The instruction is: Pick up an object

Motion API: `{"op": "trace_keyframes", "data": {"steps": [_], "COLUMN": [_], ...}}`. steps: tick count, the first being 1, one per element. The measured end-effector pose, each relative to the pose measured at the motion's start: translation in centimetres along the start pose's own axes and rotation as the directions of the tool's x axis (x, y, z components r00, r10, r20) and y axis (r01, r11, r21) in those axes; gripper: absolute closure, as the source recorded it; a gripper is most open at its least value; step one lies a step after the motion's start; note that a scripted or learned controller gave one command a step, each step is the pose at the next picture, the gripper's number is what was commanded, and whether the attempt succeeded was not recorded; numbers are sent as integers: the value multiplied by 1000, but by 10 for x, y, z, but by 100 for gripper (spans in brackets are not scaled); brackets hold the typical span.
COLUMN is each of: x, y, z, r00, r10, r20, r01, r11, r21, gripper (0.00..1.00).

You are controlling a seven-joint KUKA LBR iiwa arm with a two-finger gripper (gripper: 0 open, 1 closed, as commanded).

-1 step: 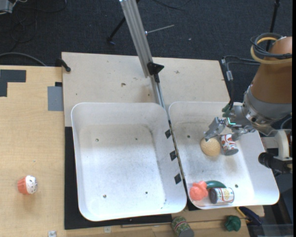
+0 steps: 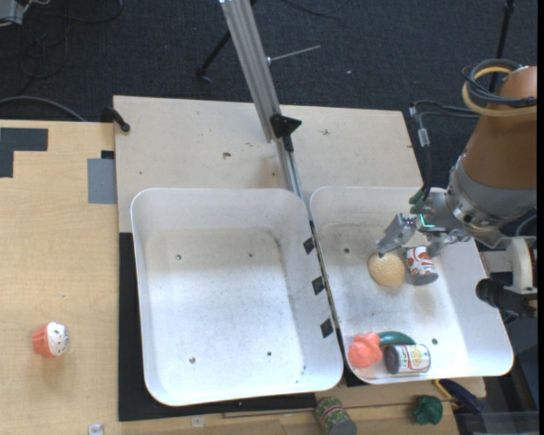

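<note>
bench: pale board (image 2: pixel 199 143) carrying two white bins side by side; slanted metal rail (image 2: pixel 258 66) runs from its far edge down to the divider between the bins.
left bin: (image 2: pixel 154 220) bare white floor with dark specks.
right bin: (image 2: pixel 344 211) holds every candidate object.
arm: grey with orange band (image 2: pixel 499 152), reaching in over the right bin's right rim, wrist above the bin's middle.
gripper: (image 2: pixel 415 240) low over the right bin's centre, near the right rim; fingers look spread, nothing seen between them.
ball: tan, round (image 2: pixel 387 269), right bin centre, just below and slightly left of the fingertips, touching or nearly touching them.
can: small red-and-white can (image 2: pixel 421 265), lying tilted just right of the ball, under the gripper's right side.
key relation: ball and can sit side by side just on the near side of the fingertips; cannot tell which one the fingers straddle. The ball has no long axis; the can's axis runs roughly far-to-near.
other objects: pink lump (image 2: pixel 365 351), green piece (image 2: pixel 396 337) and dark jar (image 2: pixel 407 359) clustered at the right bin's near edge, well apart from the gripper.
off-bin: small red-white toy (image 2: pixel 51 340) on the wood table, left.
room: open floor on the ball's left; can crowds its right side, so a close may catch both or knock one away.
stage: judged at grasp approach, nothing lifted.
</note>
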State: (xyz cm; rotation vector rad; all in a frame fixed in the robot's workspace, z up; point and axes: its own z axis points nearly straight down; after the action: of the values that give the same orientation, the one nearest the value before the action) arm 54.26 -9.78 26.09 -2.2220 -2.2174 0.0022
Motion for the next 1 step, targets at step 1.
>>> {"op": "trace_keyframes", "data": {"steps": [1], "x": [-1], "y": [-7], "z": [46], "r00": [1000], "r10": [-2], "r20": [-1], "r01": [2], "r11": [1000], "r21": [5], "gripper": [0]}}
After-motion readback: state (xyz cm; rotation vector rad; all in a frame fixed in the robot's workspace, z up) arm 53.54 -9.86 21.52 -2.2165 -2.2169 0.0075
